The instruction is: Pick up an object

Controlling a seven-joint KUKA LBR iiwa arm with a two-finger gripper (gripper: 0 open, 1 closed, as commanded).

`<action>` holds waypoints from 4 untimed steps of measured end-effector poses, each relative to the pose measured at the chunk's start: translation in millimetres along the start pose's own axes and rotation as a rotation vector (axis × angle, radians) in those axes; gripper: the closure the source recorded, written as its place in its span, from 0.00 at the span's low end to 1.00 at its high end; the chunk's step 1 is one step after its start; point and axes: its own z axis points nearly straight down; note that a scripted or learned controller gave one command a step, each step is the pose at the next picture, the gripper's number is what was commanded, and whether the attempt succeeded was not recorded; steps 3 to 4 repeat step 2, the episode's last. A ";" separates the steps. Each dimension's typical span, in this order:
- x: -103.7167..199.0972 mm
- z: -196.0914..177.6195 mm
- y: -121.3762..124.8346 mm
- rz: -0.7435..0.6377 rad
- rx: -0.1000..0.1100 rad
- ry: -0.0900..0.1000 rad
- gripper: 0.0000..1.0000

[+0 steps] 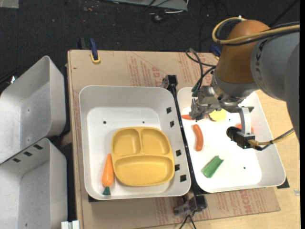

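Note:
In the right bin [267, 175] lie a red-orange sausage [198, 137], a green block [212, 166] and a yellow piece [218, 115] partly hidden under the arm. My gripper [200, 109] hangs over the bin's upper left part, just above the sausage's top end and left of the yellow piece. A small orange bit [186, 118] shows at the gripper's left side. The wrist hides the fingertips.
The left bin [90, 128] holds a yellow divided plate [142, 156] and an orange carrot [108, 171] along its left side. A black divider runs between the bins. White containers [28, 128] stand at the far left. Cables trail from the arm over the right bin.

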 end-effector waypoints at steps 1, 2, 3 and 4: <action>64.0 -6.6 0.9 -0.002 -0.002 0.000 1.00; 118.1 1.0 -3.1 0.000 0.000 -0.001 1.00; 118.1 1.0 -3.1 0.000 0.000 -0.001 1.00; 118.1 1.0 -3.1 0.000 0.000 -0.001 1.00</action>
